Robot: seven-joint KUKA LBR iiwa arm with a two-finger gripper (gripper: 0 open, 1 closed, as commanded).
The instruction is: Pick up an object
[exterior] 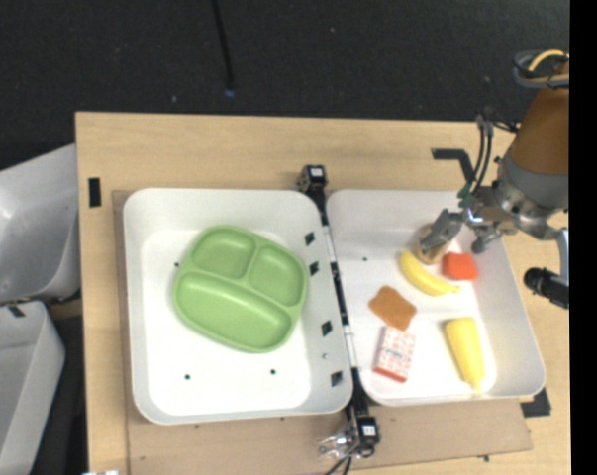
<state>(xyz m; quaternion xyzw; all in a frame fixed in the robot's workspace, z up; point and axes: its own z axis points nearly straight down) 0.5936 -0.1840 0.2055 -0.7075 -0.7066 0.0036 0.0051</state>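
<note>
While hovering at the banana's (pixel 426 274) upper end, hand (pixel 454 232) spread wide, nothing held | red block (pixel 459 266) beside banana | likely lining up a grasp.

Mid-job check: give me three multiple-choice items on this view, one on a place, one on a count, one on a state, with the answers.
1. Where does the green plate lie?
A. left bin
B. right bin
C. bare bench

2. How many loose items lie in the right bin?
A. two
B. three
C. five

3. How does the gripper stand?
A. above the green plate
B. above the banana and the red block
C. outside both bins

Answers: 1 A, it fills the left bin. 2 C, banana, red block, brown piece, patterned box, yellow piece. 3 B, it hangs over those two.
</note>
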